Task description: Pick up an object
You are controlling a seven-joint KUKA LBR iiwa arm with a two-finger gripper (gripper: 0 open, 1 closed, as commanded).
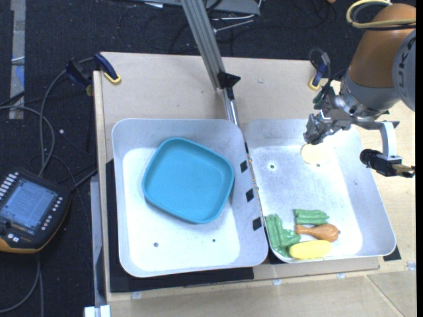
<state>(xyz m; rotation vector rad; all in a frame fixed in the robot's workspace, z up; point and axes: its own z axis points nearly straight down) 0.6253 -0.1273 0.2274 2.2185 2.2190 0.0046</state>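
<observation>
Hovering gripper (317,132), finger state unclear, well apart from toy food pile (303,234) below

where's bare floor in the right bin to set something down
Free: the right bin floor's middle, between the tool and the toy pile. Crowded: the near edge, with green pieces, drumstick and yellow piece.

Left bin: shallow white tray (132,243) bearing a square blue plastic plate (188,179).
Right bin: white tray (330,183); green toy vegetables (281,233), brown drumstick (318,230), yellow piece (309,249) at 6 o'clock.
Claw (314,135): at 12 o'clock above the right bin, beside a pale round disc (310,154).
</observation>
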